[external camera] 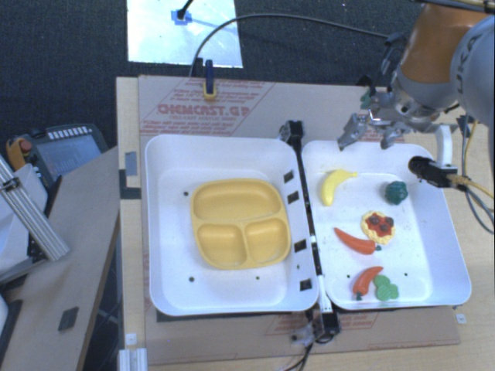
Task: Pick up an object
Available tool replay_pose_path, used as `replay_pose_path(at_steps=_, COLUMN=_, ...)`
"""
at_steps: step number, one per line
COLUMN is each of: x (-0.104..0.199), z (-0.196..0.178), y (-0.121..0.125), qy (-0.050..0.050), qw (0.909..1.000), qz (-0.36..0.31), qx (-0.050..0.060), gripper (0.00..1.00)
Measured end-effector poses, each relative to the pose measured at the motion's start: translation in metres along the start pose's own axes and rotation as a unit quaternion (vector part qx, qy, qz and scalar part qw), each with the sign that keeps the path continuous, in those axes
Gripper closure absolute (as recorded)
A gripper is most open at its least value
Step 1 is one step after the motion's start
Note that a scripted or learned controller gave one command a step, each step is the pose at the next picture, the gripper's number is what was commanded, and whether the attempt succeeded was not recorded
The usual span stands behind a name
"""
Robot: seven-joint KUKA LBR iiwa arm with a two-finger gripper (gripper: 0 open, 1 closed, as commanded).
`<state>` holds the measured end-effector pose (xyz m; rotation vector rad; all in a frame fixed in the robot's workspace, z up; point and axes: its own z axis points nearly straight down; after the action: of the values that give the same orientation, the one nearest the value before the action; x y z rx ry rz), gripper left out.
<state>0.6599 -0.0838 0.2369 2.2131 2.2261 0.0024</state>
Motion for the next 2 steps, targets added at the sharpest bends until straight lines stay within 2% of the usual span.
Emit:
replay_pose_path(at_steps=1, x=0.008, z=0.048, y=0.006, qy=0.000, qw=1.0000, qz=0.000, qx=0.000, gripper=0.00)
replay_pose_path(at_steps=2, x=0.000, z=0.091, y=0.005, qy=0.000, qw=1.0000, qz=0.002, qx=0.000, gripper=0.00)
